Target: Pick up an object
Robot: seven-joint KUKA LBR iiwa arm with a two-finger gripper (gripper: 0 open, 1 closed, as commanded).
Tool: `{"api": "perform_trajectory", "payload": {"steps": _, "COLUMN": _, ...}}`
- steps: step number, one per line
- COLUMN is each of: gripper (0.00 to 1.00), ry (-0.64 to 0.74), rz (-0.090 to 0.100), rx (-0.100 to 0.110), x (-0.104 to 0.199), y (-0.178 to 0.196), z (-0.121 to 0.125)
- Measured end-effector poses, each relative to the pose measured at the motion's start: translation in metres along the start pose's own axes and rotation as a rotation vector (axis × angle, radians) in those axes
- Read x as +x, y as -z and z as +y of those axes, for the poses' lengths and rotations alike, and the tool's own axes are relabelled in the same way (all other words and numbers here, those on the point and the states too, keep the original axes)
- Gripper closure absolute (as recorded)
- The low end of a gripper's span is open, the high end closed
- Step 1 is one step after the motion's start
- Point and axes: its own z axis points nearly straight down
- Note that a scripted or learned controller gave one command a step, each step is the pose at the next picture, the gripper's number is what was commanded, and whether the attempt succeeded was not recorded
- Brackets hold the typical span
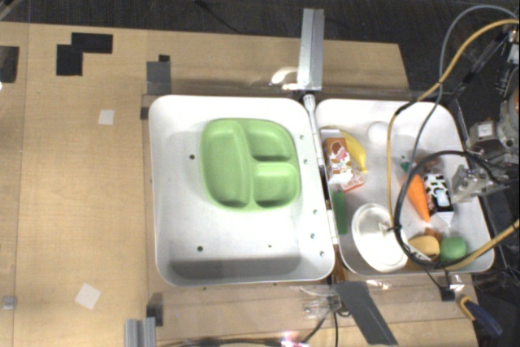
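Two shallow white plastic bins sit side by side on the wooden bench (pixel 73 199). The left bin (pixel 175 256) carries a light green divided plastic tray (pixel 248 162) and nothing else worth picking. The candidates for the task lie in the right bin (pixel 361 111): an orange carrot-shaped toy (pixel 417 195), a black-and-white patterned block (pixel 439 193) just beside it, a round white cup (pixel 375 233) near the front wall, a yellowish rounded piece (pixel 425 245) touching a green ball (pixel 453 248), a red-and-white printed packet (pixel 340 162) lying over a yellow banana-like toy (pixel 356 150), and a small dark green piece (pixel 339 211) near the dividing wall.

The pincer (pixel 474 181) is seen at the right side of that bin, among black and yellow cables; whether it is open or closed cannot be told, and nothing is visibly held.

A good pick is probably best made on a piece that stands apart. The carrot and the patterned block are packed together, so a descent between them risks pushing both aside. The cup offers a thin rim and may slip. The green ball is likely to roll unless it is approached squarely from above. The cable loop draped across the bin should be kept clear of the descent path.
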Motion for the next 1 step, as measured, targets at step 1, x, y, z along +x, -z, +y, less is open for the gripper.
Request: {"api": "perform_trajectory", "payload": {"steps": 1, "gripper": 1.00, "ry": 0.241, "rz": 0.001, "rx": 0.001, "x": 0.0028, "y": -0.0078, "z": 0.0108}}
